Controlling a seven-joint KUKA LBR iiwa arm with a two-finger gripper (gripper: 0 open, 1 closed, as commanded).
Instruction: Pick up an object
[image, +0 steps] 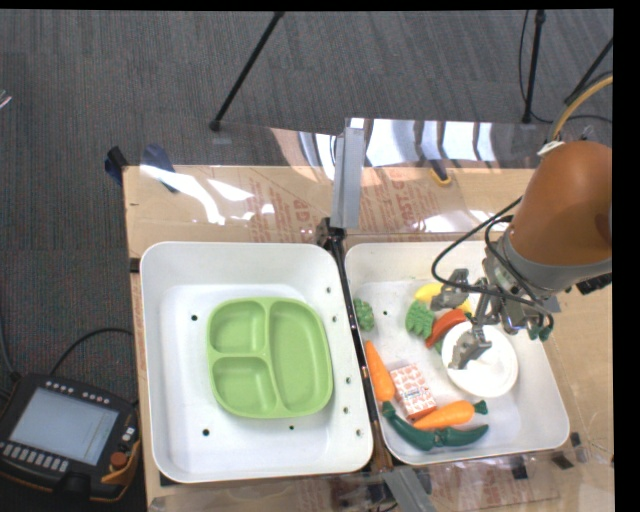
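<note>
- Two white bins are seen side by side on the bench: the left bin (160, 300) and the right bin (545, 400).
- A green divided plate (270, 357) with three compartments is laid flat in the middle of the left bin.
- The arm (565, 215) is reached in from the right, over the right bin's far right part.
- The gripper (468, 350) is hung over a small white plate (495, 375), which is set in the right half of the right bin.
- Whether the gripper is spread or pressed together cannot be told; nothing is seen to be held by it.
- Just left of the gripper, a green leafy toy (419, 319), a yellow piece (428, 293) and a thin orange-red piece (445, 327) are crowded together.
- A small green piece (363, 316) is placed by the bin's left wall.
- An orange carrot (378, 371) is laid below it, beside a small red-and-white carton (411, 389).
- A second carrot (445, 414) and a dark green pepper (435, 436) are laid near the front edge, touching one another.
</note>
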